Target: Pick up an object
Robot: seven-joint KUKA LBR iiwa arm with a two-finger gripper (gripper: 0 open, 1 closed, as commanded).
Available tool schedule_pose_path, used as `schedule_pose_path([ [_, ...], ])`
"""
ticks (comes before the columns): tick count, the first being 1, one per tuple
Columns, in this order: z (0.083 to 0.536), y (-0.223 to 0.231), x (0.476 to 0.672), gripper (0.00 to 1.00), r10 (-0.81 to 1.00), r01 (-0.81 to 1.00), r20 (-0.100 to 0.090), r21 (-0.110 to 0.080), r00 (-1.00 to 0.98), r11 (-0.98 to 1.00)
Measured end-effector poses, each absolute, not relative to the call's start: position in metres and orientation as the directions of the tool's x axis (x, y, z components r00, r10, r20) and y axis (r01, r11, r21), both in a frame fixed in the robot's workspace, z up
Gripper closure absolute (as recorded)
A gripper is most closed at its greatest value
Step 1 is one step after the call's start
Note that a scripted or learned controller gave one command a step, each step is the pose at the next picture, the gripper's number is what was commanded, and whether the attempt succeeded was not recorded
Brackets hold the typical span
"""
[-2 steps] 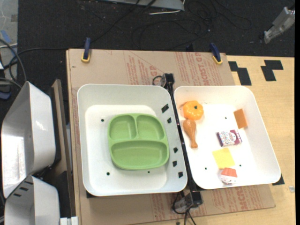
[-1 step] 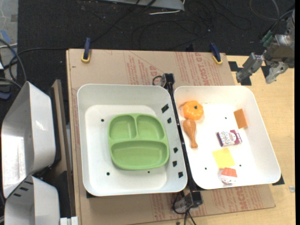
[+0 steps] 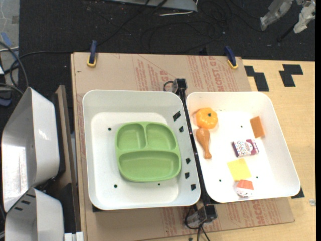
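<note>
The right bin point(image 3: 273, 109) holds several small items. An orange pumpkin point(image 3: 206, 118) sits at its upper left, with a tan drumstick point(image 3: 203, 141) just below it. An orange-brown block point(image 3: 258, 127) lies to the right and a purple-and-white carton point(image 3: 245, 147) in the middle. Below them are a yellow square point(image 3: 239, 169) and a small red-and-white piece point(image 3: 244, 187). My gripper point(image 3: 287, 15) hangs high at the top right, beyond the bench's far edge and well away from the bins. It is open, and nothing sits between its fingers point(image 3: 272, 13).
The left bin point(image 3: 95, 134) carries a green divided plate point(image 3: 148, 151). Both bins rest on a cardboard sheet point(image 3: 150, 74) held by two clamps at its far edge. White containers point(image 3: 27, 144) stand off the bench at the left, and cables run across the dark floor behind.
</note>
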State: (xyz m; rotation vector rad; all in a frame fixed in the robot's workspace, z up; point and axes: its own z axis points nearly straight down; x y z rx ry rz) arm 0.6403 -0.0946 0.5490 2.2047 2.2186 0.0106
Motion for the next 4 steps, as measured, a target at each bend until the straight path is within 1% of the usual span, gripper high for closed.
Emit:
schedule_pose_path([
  [1, 0.293, -0.092, 0.609, 0.00, 1.000, 1.000, 0.002, -0.014, 0.003, -0.003],
  [2, 0.554, -0.087, 0.623, 0.00, 1.000, 1.000, -0.004, 0.021, -0.005, 0.005],
  [3, 0.424, -0.165, 0.620, 0.00, 1.000, 1.000, -0.001, -0.008, 0.007, -0.007],
  [4, 0.551, -0.172, 0.606, 0.00, 1.000, 1.000, -0.005, 0.014, 0.001, 0.000],
])
